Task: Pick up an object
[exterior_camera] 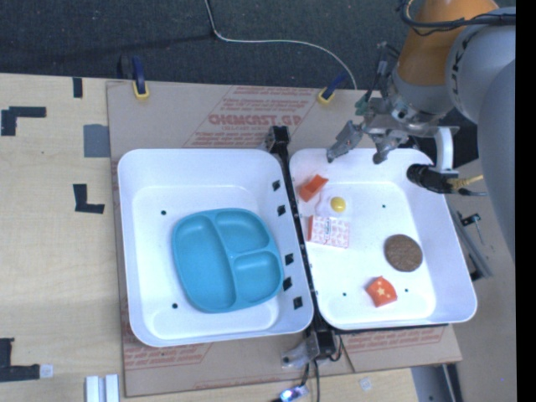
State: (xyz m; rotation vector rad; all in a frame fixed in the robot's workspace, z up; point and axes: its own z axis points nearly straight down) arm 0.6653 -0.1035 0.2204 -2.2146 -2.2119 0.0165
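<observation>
Over the right bin's (435, 308) far rim we see the claw (362, 146) hanging with its two fingers spread wide and nothing between them. Just below it and to its left lie an orange wedge (312, 186), a yellow ball (337, 203) and a pink packet (329, 231); farther below sit a brown disc (403, 252) and a red block (381, 291). Well to its left, a blue tray (226, 258) rests in the left bin (138, 182).

A pale wooden bench (50, 249) is carrying a cardboard sheet (243, 120) clamped at 12 o'clock. Dark carpet (100, 19) is lying beyond, with a white cable (251, 40) trailing across.
</observation>
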